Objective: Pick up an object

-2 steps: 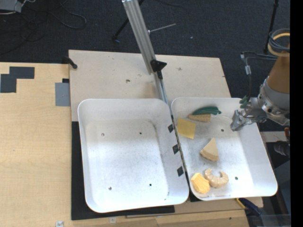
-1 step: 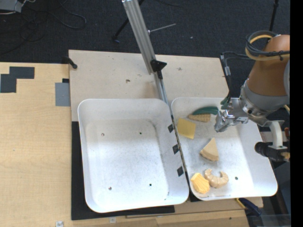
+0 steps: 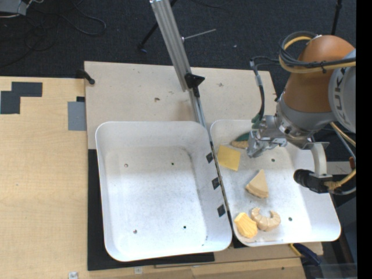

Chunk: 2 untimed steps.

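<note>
I've got the gripper (image 3: 256, 146) down low in the right bin (image 3: 317, 228), near its upper left corner. From up here I cannot tell how it's set, too much wrist hardware in the way. Just to its left there's a small tan piece (image 3: 239, 144) lying on the bin floor, very near the tool, and I can't say whether they touch. Below and left of that, a flat yellow square (image 3: 229, 157) sits against the divider between the bins. Further toward me, a pale wedge (image 3: 258, 185) lies in the middle of the bin, well apart from the gripper. Nearest the front rim I see a bright yellow lump (image 3: 245, 225) touching a curled beige piece (image 3: 267, 218). The arm (image 3: 317, 74) bulks in from the right, orange band on top. The left bin (image 3: 152, 188) lies beside it.
</note>
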{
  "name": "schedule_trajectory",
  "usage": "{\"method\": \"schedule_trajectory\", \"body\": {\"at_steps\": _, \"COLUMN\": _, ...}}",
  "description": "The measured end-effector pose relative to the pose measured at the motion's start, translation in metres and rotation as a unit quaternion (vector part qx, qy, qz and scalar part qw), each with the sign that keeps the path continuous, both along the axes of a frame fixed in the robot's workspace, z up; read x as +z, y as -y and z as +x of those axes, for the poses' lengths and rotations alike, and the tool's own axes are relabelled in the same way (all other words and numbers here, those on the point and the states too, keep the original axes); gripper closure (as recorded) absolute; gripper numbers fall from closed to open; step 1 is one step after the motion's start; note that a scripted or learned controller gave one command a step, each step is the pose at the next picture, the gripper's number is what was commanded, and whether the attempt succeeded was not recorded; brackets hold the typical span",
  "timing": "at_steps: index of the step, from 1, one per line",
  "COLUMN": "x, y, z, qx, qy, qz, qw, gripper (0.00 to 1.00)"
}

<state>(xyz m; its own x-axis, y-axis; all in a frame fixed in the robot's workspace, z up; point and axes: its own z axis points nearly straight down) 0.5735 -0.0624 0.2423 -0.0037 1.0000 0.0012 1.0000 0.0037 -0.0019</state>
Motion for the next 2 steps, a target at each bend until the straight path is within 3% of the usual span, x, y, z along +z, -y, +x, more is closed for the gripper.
{"method": "schedule_trajectory", "body": {"at_steps": 1, "x": 0.005, "y": -0.048, "z": 0.017, "qx": 0.0, "qy": 0.0, "qz": 0.0003, "qw": 1.0, "gripper": 1.0}}
{"method": "schedule_trajectory", "body": {"at_steps": 2, "x": -0.014, "y": -0.098, "z": 0.027, "qx": 0.0, "qy": -0.002, "qz": 0.0003, "qw": 1.0, "gripper": 1.0}}
